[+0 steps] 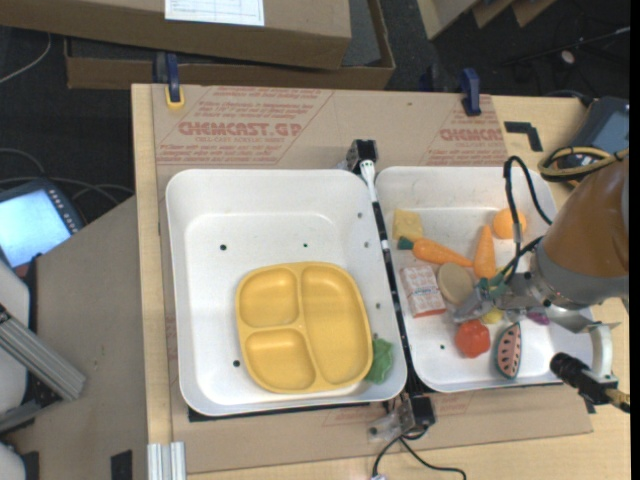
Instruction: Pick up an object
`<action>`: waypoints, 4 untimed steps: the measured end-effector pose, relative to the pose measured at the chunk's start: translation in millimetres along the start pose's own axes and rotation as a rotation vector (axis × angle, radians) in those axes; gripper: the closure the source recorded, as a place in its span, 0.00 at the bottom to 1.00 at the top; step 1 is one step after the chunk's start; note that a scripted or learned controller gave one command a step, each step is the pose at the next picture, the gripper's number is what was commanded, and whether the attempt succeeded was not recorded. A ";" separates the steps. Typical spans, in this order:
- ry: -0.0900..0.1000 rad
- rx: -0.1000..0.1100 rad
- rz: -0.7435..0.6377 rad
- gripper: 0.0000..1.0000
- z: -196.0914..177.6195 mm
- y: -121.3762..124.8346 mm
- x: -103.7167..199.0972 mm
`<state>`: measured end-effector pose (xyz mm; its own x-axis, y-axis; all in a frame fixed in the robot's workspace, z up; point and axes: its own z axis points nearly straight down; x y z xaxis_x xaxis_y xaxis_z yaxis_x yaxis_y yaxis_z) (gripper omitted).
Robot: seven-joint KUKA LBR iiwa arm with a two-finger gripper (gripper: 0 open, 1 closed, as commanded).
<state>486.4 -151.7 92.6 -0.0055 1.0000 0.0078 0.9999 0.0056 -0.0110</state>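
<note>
The right bin [436,369] holds several toy foods: a yellow block [407,225], two carrots [441,253] [485,252], an orange [505,225], a pink-and-white packet [421,289], a tan round piece [456,284], a red tomato [473,339] and a watermelon slice [508,350]. My gripper [480,306] reaches in from the right and sits low in this bin. It is just right of the tan piece and just above the tomato. Whether it touches either one is unclear.
The left bin [200,208] carries a yellow divided plate [300,326], with a green leafy piece [381,360] at the plate's lower right. A black strip [378,230] runs between the bins. Clamps [470,93] and cables [520,183] lie near the right bin's far edge.
</note>
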 end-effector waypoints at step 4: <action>-0.010 -0.015 0.000 0.00 6.2 141.3 9.5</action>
<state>627.6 -141.4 85.0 -0.0060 1.0000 -0.0024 1.0000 0.0060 0.0044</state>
